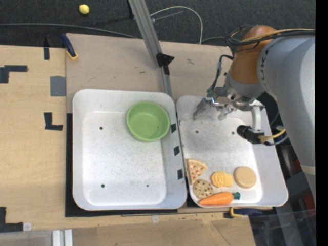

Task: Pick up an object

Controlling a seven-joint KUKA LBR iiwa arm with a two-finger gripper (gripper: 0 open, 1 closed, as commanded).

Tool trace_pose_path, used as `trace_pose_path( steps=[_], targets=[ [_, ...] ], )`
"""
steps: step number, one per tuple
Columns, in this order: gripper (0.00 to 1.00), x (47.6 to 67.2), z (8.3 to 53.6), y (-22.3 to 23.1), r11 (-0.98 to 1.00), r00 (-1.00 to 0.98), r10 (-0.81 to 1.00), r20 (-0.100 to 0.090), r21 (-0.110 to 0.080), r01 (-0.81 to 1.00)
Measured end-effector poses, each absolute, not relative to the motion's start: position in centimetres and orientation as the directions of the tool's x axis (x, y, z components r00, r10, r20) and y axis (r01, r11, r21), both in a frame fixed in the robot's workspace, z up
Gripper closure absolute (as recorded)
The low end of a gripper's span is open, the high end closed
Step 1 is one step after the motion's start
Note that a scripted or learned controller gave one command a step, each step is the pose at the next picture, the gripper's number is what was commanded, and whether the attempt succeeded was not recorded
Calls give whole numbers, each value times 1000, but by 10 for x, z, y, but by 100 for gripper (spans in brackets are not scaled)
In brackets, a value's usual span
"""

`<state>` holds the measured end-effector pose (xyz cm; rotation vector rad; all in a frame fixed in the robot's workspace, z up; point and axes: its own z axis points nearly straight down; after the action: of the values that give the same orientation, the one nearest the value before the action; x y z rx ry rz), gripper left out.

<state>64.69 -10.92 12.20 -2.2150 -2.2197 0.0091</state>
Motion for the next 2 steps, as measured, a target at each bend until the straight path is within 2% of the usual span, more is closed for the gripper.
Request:
trace_pose_path(
  steps=[1,2],
  targets=[
    [100,649,136,-109,4,-4,1000,0,-2,1000],
    [100,656,181,-107,2,-2,1000,0,3,1000]
  ],
)
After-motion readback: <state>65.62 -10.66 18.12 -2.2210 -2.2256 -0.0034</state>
